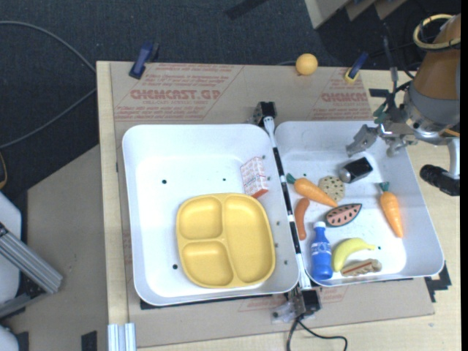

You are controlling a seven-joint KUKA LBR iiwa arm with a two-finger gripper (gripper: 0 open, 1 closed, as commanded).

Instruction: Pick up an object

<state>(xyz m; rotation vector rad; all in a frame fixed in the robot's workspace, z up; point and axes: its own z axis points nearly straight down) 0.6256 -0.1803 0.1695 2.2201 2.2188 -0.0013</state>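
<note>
My gripper (377,139) hangs over the far part of the right bin (424,229), open, with nothing between its fingers. Just below it in the view lies a small black block (356,170). Further forward in that bin lie a carrot (314,191), a spotted cookie (333,187), a watermelon slice (344,214), a thin orange piece (300,218), a blue bottle (320,251), a banana (351,250), a hot dog (362,268) and a second carrot (391,210).
The left bin (146,196) holds a yellow divided plate (225,238) and a small pink-and-white carton (254,175) by the dividing wall. A yellow ball (306,63) and two blue clamps (142,59) (356,66) sit at the bench's far edge.
</note>
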